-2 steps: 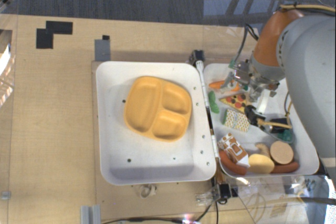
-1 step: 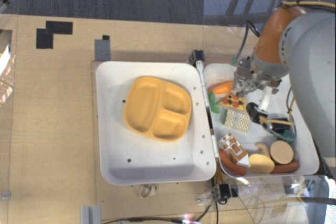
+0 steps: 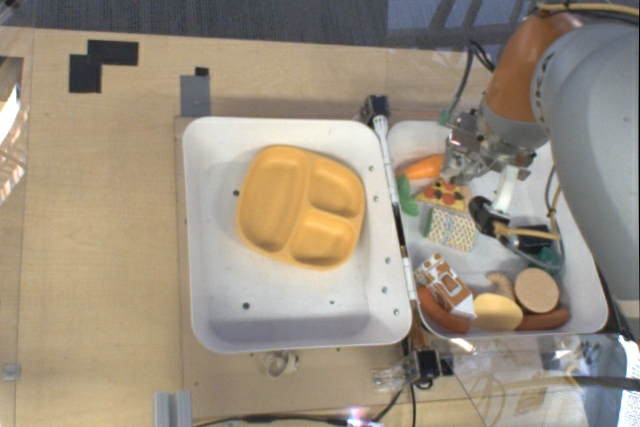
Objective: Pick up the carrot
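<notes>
end effector (image 3: 462,158): grip state unclear | beside carrot (image 3: 424,166) (right bin (image 3: 590,300))

Matt wooden bench (image 3: 100,245), glossy plastic bins (image 3: 290,325)

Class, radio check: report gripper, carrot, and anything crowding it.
Gripper low in right bin, beside carrot. Carrot lies at bin's far left, not lifted. Patterned box close by.

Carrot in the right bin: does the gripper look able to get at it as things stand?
Probably yes. The carrot lies uncovered near the bin's far left corner, and the gripper hangs just beside it with nothing between them.
</notes>
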{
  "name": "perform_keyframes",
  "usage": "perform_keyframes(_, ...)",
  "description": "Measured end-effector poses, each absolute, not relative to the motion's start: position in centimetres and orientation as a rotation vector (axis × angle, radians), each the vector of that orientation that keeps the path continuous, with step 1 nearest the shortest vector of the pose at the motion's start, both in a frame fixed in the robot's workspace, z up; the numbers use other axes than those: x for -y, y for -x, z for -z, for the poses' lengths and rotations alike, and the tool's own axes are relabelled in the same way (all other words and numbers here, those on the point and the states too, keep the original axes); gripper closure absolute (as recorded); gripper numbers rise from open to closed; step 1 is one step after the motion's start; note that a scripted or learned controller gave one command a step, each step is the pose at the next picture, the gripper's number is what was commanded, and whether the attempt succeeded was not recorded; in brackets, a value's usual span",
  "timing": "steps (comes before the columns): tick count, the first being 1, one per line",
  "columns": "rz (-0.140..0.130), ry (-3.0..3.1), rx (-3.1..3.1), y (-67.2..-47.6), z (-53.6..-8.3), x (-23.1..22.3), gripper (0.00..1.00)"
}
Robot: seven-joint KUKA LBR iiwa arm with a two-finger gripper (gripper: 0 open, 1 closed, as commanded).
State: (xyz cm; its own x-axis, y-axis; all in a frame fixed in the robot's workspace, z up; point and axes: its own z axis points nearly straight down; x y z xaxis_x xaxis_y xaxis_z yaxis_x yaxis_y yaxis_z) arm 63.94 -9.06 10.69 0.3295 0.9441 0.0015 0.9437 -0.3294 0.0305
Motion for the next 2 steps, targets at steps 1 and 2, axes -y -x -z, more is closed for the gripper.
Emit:
perform_keyframes(1, 0.021, -2.794, -1.451, -66.6, -10.8, 8.7, 0.0)
perform_keyframes(2, -0.018, -2.85, -1.31, -58.7, -19.0, 6.3, 0.0)
